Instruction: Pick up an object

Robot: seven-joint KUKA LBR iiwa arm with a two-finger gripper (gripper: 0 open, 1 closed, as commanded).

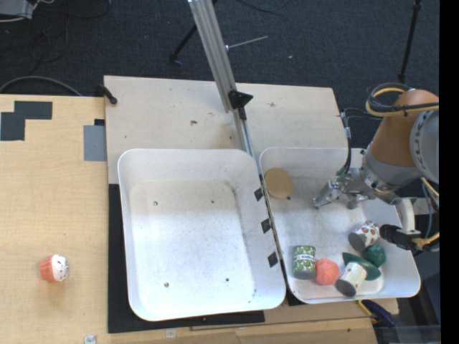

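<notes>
along the right bin's (401, 289) near edge, green-labelled can (304, 261), orange ball (327, 271)

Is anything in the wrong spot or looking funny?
Yes. A small orange and white toy lies alone on the wooden bench, far left of both bins, while the other objects cluster in the right bin. There, a white cup lies tipped on its side.

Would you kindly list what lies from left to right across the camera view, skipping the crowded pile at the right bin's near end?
Small orange toy on the wooden table → left bin → tan disc → claw → orange band of the arm.
</notes>
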